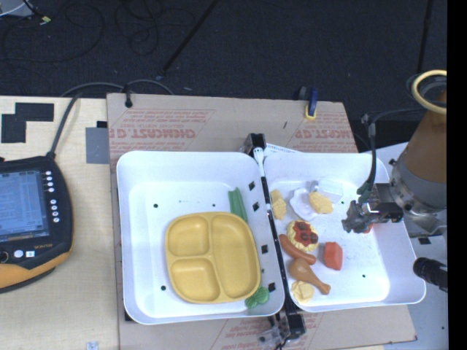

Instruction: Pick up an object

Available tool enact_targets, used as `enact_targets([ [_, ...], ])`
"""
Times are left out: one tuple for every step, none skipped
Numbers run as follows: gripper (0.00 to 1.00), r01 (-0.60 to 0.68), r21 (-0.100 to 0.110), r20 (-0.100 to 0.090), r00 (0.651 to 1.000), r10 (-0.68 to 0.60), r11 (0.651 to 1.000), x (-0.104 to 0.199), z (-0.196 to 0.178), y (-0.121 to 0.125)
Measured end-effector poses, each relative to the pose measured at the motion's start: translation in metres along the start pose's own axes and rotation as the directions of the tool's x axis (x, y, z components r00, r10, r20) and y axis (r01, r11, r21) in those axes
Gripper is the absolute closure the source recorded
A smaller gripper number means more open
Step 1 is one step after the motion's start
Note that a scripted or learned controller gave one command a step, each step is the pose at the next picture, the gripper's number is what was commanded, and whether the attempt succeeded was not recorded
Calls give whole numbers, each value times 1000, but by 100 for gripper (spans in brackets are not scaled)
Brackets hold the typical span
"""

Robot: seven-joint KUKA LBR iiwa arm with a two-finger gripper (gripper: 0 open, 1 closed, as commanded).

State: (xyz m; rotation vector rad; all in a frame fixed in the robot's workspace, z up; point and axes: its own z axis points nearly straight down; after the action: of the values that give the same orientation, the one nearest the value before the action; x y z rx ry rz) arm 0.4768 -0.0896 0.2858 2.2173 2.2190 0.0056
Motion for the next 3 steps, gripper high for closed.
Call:
enact_targets([
  [100,1,12,-3,1000,-1,1000,26,43,0],
  [100,-2,12,-2,1000,2,1000,24,31,1],
  [100,-4,15,-3,1000,4,1000,23,22,1],
])
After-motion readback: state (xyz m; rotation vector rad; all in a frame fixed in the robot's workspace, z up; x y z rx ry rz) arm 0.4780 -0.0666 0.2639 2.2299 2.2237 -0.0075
